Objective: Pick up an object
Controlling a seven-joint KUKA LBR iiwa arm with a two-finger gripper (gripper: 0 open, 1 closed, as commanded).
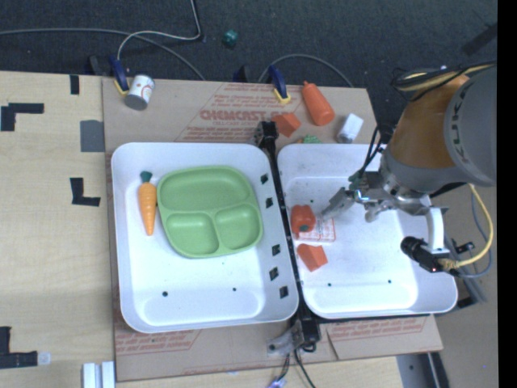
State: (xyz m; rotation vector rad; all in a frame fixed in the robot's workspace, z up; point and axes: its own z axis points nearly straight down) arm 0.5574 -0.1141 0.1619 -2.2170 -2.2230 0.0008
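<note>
In the right bin (pixel 380 293), near its left wall, lie a small red-orange cylinder (pixel 302 217), a white card with red print (pixel 321 232) and an orange block (pixel 312 256). My gripper (pixel 350 208) hangs over the bin's upper middle, just right of the cylinder and card. It is open, with one grey finger (pixel 334 206) slanting down-left toward the card. Nothing sits between the fingers. The left bin (pixel 194 305) holds a green divided plate (pixel 210 210) and a toy carrot (pixel 147 205) along the plate's left side.
Beyond the bins, on the cardboard, lie an orange toy (pixel 317 103), a small orange block (pixel 288 123), a white cube (pixel 350 126) and a white can (pixel 139 90). Blue clamps (pixel 279 87) grip the far edge. Black fittings line the divider (pixel 275 217) between the bins.
</note>
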